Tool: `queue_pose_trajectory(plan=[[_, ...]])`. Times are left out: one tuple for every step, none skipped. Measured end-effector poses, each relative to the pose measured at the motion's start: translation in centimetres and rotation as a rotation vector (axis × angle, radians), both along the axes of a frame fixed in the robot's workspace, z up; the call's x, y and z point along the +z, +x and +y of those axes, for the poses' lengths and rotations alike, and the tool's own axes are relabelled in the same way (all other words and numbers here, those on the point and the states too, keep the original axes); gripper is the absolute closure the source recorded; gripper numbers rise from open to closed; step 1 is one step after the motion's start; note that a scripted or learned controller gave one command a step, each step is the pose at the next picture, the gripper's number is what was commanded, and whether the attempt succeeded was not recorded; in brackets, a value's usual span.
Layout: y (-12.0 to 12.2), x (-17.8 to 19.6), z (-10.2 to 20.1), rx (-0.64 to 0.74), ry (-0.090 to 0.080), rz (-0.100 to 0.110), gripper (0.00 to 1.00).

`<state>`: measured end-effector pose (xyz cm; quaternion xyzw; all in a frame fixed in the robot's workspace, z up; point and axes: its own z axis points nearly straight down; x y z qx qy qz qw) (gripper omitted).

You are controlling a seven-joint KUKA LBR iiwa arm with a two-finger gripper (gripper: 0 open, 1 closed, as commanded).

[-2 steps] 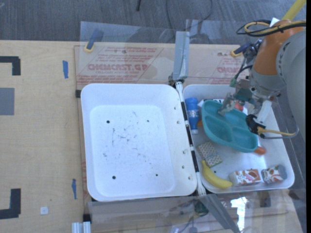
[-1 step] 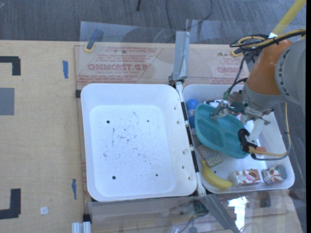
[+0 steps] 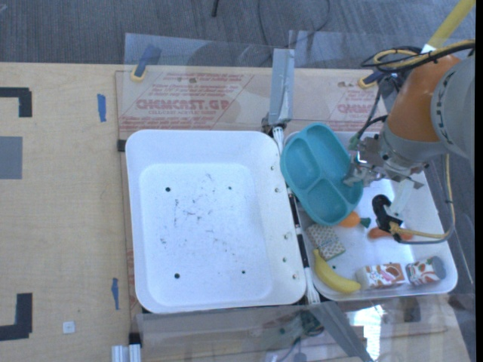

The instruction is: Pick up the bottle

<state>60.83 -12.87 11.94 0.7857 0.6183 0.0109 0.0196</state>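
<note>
The bottle (image 3: 398, 274) is pale with a red and orange label. It lies on its side along the front wall of the right bin (image 3: 445, 236). My gripper (image 3: 353, 178) hangs well behind it, near the middle of that bin, at the right rim of a teal divided plate (image 3: 321, 170). The plate is tilted up, its left edge reaches over the wall between the two bins, and the fingers pinch its rim.
A banana (image 3: 333, 274) lies left of the bottle, with a chequered sponge (image 3: 326, 238) behind it. Small orange pieces (image 3: 377, 232) sit between the plate and the bottle. The left bin (image 3: 136, 202) holds only specks and dark dots.
</note>
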Motion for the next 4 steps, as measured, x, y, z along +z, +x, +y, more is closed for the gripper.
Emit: queue_pose_trajectory(plan=[[1.2, 10.1, 6.6, 0.037, 0.018, 0.045, 1.00], [-5.5, 18.2, 9.6, 0.143, 0.014, 0.049, 1.00], [-13.0, 15.0, 10.7, 0.474, 0.009, 0.052, 1.00], [-12.9, 21.8, 16.7, 0.664, 0.003, 0.050, 1.00]])
